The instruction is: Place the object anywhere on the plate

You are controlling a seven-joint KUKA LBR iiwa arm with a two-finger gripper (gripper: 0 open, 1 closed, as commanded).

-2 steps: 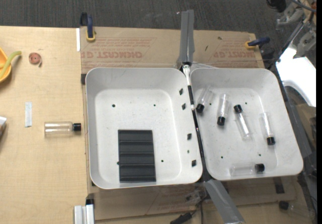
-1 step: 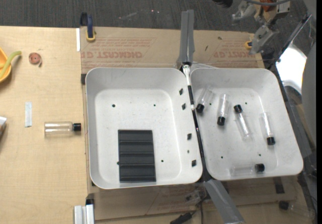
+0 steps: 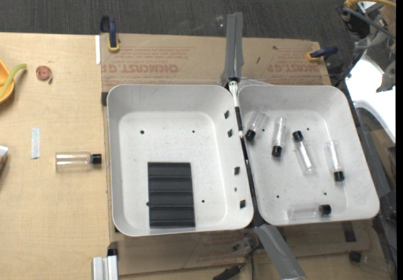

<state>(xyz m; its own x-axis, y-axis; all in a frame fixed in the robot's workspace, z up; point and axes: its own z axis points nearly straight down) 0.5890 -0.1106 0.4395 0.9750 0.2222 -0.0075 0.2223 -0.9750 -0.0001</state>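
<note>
A dark ribbed rectangular plate lies flat in the left bin, near its front edge. Several clear vials with black caps lie scattered in the right bin. One vial rests by the bin's left wall, another is just right of it, and a third sits near the middle. A further vial lies toward the right wall, and one lies along the front wall. All the vials are on their sides.
On the wooden bench to the left lie a loose vial, a small white strip, a reddish disc and a yellow-orange object. Clamps hold the cardboard at the back. Cables and robot parts crowd the top right corner.
</note>
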